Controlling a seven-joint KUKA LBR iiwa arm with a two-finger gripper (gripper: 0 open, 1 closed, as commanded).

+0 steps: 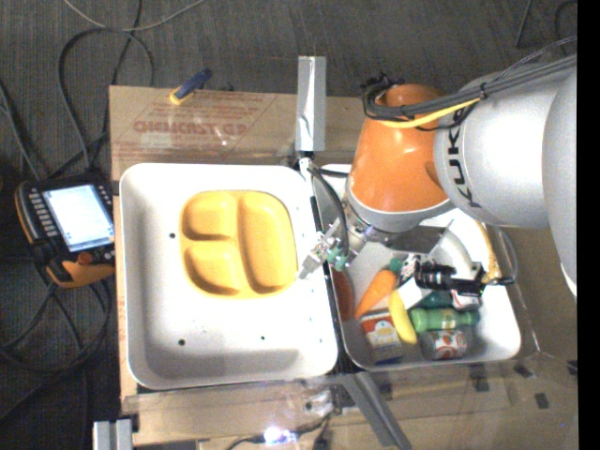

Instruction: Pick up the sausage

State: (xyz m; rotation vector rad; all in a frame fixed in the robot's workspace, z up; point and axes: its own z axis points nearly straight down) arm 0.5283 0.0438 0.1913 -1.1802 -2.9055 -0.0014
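You have two white bins side by side on the worktop (141, 120). The left bin (150, 345) holds a yellow divided tray (239, 242), lying toward its far side with nothing in its compartments. The right bin (506, 340) is the crowded one: an orange carrot (375, 291) lies slanted near its left wall, a yellow banana (401, 317) sits just beside it, a green bottle (445, 320) lies toward the near right corner, and a red-labelled can (445, 343) and a small red-and-white carton (380, 331) rest along the near edge. The sausage (344, 293), a dark reddish piece, lies against the right bin's left wall, partly hidden by the arm. The gripper (323, 251) hangs over the rims where the two bins meet, just above the sausage; whether it is gripping anything, you cannot tell.
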